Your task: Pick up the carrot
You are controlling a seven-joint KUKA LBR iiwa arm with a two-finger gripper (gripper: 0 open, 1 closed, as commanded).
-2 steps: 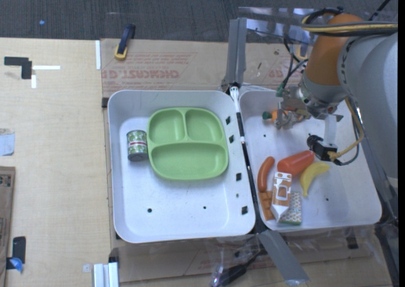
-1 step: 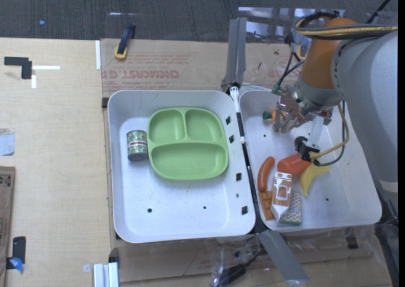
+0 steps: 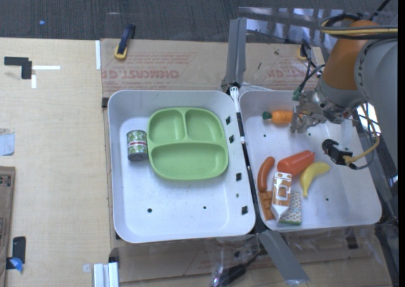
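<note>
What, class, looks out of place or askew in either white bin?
Nothing looks spilled or damaged. The small can lies on its side beside the green divided plate in the left bin. In the right bin, the food packet rests tilted against the hot dog.

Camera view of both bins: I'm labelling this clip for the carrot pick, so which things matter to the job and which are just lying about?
Job:
- small orange carrot with green top, in the right bin
- gripper, just right of it

Lying about:
- green divided plastic plate
- small labelled can
- red sausage
- red pepper
- yellow banana
- snack packet
</note>
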